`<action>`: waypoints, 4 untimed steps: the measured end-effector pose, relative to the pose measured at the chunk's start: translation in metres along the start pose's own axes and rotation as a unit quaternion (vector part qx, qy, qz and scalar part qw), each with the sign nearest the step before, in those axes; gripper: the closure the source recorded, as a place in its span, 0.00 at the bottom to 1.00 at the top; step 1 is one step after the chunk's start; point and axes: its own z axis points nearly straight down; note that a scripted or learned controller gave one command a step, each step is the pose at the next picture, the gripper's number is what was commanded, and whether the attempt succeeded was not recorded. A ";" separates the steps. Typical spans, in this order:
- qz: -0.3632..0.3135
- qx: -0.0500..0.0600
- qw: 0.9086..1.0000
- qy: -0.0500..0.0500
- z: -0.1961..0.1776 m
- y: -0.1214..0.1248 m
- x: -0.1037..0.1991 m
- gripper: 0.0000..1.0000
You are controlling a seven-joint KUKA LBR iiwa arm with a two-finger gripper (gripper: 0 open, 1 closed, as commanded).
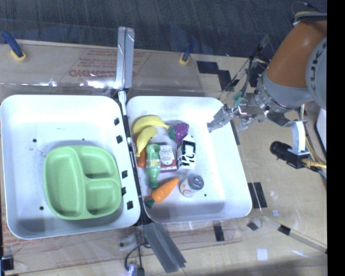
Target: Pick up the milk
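The milk (187,153), a small black-and-white carton, lay tilted in the middle of the right bin (233,171), crowded on three sides. At its 12 o'clock sat a purple item (179,131), touching or nearly so. At its 9 o'clock lay a pink-labelled packet (167,156), then a green bottle (153,161) beyond it. Bananas (145,130) lay at about 10 o'clock, a carrot (164,190) at 7 o'clock, a small round can (192,183) at 5 o'clock, just beside the carton's lower end. The 3 o'clock side of the carton faced bare bin floor.

The gripper (217,121) hung at about 2 o'clock from the milk, over the bin's upper right corner, well apart from the carton and holding nothing. Whether it stood wide or narrow could not be told; it was too small and blurred.

The step in hand looked like the approach. To do it well, the gripper probably needed to travel toward 8 o'clock until centred over the carton, then turn so its closing line crossed the carton's short width. One contact side should take the free 3 o'clock flank; the other had to slip between carton and packet, the tight spot. Descending too far toward 12 risked catching the purple item instead.

The left bin (17,154) held a green divided tray (83,181), no concern here.
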 end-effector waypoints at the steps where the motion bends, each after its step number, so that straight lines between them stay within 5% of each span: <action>1: -0.102 0.000 0.995 0.000 0.108 -0.012 0.035 0.00; 2: -0.118 -0.006 0.993 -0.003 0.161 -0.011 0.057 0.00; 3: -0.222 -0.006 0.975 -0.002 0.161 0.006 0.047 0.00; 4: -0.224 -0.008 0.975 -0.004 0.149 0.007 0.046 1.00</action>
